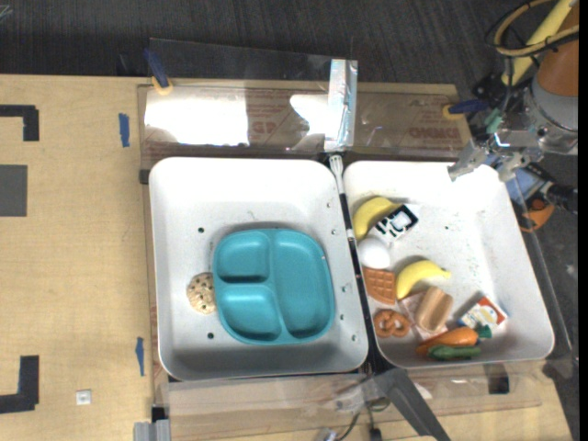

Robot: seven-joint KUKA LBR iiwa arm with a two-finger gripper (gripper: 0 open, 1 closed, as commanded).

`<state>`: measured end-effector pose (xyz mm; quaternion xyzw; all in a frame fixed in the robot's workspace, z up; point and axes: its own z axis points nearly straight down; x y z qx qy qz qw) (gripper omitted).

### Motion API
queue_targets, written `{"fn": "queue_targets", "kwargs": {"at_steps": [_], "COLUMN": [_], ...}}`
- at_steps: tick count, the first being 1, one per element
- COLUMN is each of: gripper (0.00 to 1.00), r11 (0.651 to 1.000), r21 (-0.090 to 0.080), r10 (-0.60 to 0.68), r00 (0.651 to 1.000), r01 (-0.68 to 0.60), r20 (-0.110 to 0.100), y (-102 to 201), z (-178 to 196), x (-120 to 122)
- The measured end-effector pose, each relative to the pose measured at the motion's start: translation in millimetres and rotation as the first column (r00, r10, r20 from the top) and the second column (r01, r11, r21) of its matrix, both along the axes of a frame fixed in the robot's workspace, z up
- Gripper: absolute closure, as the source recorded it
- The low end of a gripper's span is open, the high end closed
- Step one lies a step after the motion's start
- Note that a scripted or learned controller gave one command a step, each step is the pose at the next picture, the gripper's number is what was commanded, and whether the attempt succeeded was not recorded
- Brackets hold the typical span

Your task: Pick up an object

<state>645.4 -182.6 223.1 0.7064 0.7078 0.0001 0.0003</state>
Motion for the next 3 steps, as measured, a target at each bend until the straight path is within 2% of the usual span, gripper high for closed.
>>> {"fn": "queue_targets", "kwargs": {"at_steps": [1,2,3], "gripper": [0.00,0.00,0.00], "r11": [1.000,1.000,0.986], "r21": [0.002,0.001,-0.001], "r10": [-0.030,0.018,-0.169], "r00": [1.000,1.000,0.986], "r01": [0.030,-0.018,0.169], "r20": [-0.007,-0.005,0.001], "y": [45.0,59.3,48.4], "z": [-83.7,-132.1,-122.6], "x": [-28.4,-130.8,-127.2]}}
